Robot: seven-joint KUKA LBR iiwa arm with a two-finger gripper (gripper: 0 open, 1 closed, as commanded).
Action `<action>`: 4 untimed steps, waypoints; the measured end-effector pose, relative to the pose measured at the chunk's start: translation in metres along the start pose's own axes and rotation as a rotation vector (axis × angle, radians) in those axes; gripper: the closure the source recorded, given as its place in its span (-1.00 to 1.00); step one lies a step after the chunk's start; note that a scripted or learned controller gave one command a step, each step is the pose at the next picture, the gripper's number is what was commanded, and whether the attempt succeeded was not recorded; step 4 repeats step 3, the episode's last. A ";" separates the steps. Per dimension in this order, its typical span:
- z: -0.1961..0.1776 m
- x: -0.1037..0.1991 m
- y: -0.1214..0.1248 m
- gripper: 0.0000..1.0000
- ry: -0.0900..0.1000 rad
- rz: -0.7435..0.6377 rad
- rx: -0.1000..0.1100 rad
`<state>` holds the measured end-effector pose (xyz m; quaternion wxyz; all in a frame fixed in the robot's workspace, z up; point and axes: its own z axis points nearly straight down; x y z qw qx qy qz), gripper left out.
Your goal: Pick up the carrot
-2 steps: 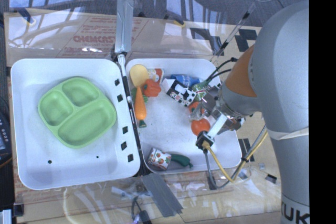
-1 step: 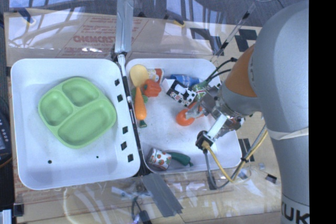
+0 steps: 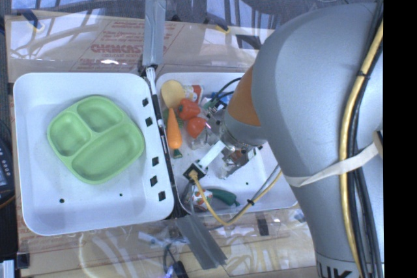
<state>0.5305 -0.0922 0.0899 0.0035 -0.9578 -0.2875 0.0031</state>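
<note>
Orange carrot [image 3: 174, 131] is lying in the right bin [image 3: 260, 202], tucked right up against its left wall, pointing roughly top to bottom. It's off to the left of the gripper [image 3: 228, 163], near it but apart, with nothing of the arm touching it. It's a small, smooth, toy-looking carrot, fatter at the upper end and tapering down, with a bit of green at the lower tip. Just above it sits a yellow round thing [image 3: 172, 92], and right beside it to the right are a couple of red tomato-ish pieces [image 3: 191, 117]. The gripper hangs low over the middle of that bin, and honestly I can't tell how it's set, too much clutter and cable there. The big grey arm [image 3: 319, 120] covers most of the bin's right side. Over in the left bin [image 3: 32, 205] there's a green divided plate [image 3: 96, 138].
</note>
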 end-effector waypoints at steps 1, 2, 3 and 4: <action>-0.101 0.010 -0.093 -1.00 0.004 -0.040 -0.004; -0.102 0.037 -0.157 -1.00 -0.001 -0.074 -0.002; -0.110 0.038 -0.064 -1.00 0.000 -0.060 -0.005; -0.110 0.038 -0.064 -1.00 0.000 -0.060 -0.005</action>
